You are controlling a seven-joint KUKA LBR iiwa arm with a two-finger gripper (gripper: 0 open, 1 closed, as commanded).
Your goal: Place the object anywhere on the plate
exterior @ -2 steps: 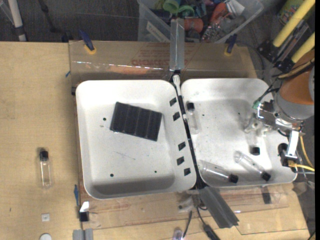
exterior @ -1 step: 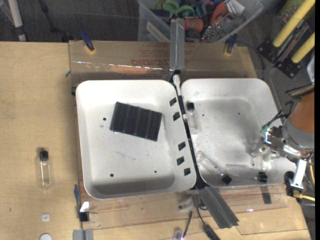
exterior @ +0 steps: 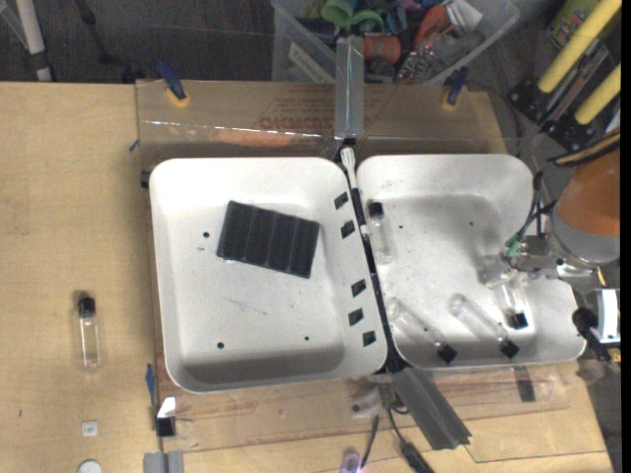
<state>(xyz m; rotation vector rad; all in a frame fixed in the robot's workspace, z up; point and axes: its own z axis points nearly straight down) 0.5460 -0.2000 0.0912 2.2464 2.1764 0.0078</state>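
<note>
Camera view, black plate (exterior: 269,239) in left bin (exterior: 177,195)

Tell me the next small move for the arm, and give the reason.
Probably ease the gripper down onto the clear vial lying just beside it in the right bin. The black plate in the left bin bears no vial, and I cannot see one held yet, so a grasp likely comes before any carry across.
</note>
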